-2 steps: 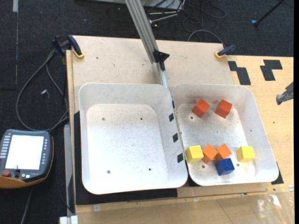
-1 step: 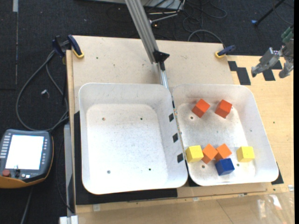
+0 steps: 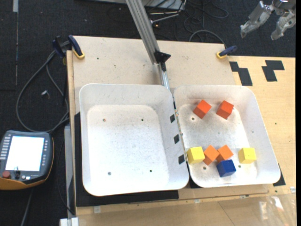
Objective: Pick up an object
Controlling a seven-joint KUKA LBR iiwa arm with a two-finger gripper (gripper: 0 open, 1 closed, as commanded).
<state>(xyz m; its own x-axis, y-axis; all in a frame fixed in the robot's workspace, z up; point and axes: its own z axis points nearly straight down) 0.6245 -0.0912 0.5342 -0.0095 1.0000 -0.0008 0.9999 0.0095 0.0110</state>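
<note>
Bins first: you have two shallow white plastic bins side by side on the bench, the left bin (image 3: 124, 138) bare-floored and the right bin (image 3: 254, 121) carrying every cube. Your metal two-finger gripper (image 3: 267, 26) hangs off the bench past its far right corner, fingers spread, grasping nothing. Near the right bin's far edge sit two orange cubes (image 3: 202, 108) (image 3: 225, 109), slightly apart. Along its near edge you see a yellow cube (image 3: 195, 154), two touching orange cubes (image 3: 211, 154) (image 3: 225, 151), a blue cube (image 3: 226, 167) and another yellow cube (image 3: 247, 155).
</note>
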